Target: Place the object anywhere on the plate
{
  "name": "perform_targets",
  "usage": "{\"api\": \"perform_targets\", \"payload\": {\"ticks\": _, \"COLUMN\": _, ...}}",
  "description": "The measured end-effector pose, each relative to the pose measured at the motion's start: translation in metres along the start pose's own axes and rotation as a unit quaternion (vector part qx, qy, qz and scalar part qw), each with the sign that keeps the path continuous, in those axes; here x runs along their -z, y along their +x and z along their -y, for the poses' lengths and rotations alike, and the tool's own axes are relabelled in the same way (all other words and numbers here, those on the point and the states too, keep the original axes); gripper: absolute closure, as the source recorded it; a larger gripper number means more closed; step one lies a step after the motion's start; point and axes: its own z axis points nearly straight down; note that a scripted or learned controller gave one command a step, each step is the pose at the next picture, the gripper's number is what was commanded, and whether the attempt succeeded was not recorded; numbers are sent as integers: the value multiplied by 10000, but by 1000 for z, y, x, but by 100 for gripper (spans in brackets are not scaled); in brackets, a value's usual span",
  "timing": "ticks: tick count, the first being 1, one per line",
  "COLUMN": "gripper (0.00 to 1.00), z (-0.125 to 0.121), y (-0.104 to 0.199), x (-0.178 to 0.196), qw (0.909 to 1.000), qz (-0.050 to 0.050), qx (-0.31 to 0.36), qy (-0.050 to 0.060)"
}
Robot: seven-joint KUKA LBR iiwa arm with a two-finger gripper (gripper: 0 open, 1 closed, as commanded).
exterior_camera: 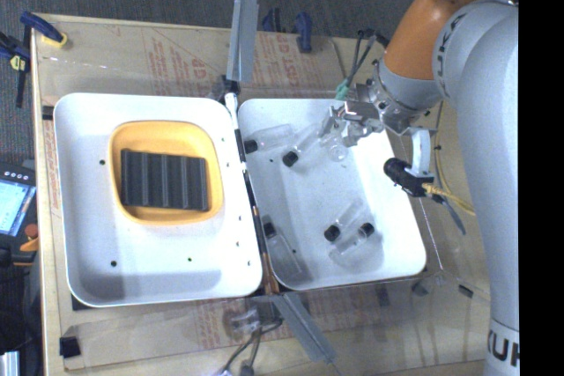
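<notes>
A yellow plate [132,136] lies in the left bin [79,260], with a dark ribbed rectangular block [166,180] resting on its middle. In the right bin [397,264] lie several clear plastic bottles with black caps: one near the upper left [289,156] and two close together at the lower right [333,232] [365,229]. My gripper [345,126] hangs over the upper part of the right bin, just right of the upper-left bottle. Nothing is clearly held in it.
The arm's grey body and orange band [423,22] fill the right side above the right bin. A raised divider [242,163] separates the bins. Clamps and a metal bar [242,31] stand at the bench's back edge.
</notes>
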Motion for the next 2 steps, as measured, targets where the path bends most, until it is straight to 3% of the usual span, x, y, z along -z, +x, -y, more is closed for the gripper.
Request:
{"api": "perform_targets", "payload": {"ticks": 1, "gripper": 100, "z": 9, "y": 59, "x": 0, "qw": 9975, "qz": 7, "qx": 712, "qy": 11}}
{"api": "perform_targets", "payload": {"ticks": 2, "gripper": 100, "z": 0, "y": 120, "x": 8, "qw": 9847, "qz": 16, "qx": 1743, "qy": -5}}
